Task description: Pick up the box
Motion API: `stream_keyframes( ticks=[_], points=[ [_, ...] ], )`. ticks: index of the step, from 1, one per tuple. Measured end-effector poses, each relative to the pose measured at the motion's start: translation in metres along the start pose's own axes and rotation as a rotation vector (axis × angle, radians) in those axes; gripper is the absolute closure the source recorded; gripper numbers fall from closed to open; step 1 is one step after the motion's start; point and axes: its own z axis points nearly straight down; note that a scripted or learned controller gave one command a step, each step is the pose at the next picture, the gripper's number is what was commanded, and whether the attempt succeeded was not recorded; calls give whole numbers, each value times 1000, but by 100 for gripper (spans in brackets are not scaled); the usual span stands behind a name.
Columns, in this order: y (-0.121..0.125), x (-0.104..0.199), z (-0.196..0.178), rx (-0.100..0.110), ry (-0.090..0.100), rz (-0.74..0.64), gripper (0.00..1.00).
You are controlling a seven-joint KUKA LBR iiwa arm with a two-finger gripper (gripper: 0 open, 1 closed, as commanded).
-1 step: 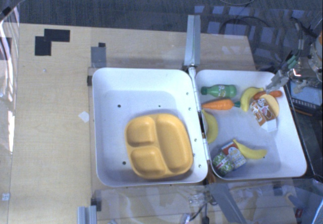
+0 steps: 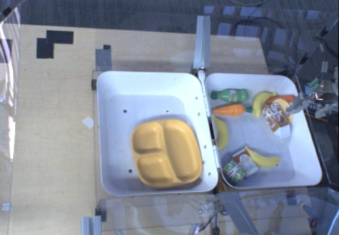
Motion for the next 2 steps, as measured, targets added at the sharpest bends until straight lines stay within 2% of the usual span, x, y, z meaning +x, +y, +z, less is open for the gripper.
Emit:
stream_keyframes(
  ticks=[1, 2],
  points=[
    [10, 20, 135, -3, 0, -97, 0],
    [9, 20, 135, -2, 0, -97, 0]
  ],
)
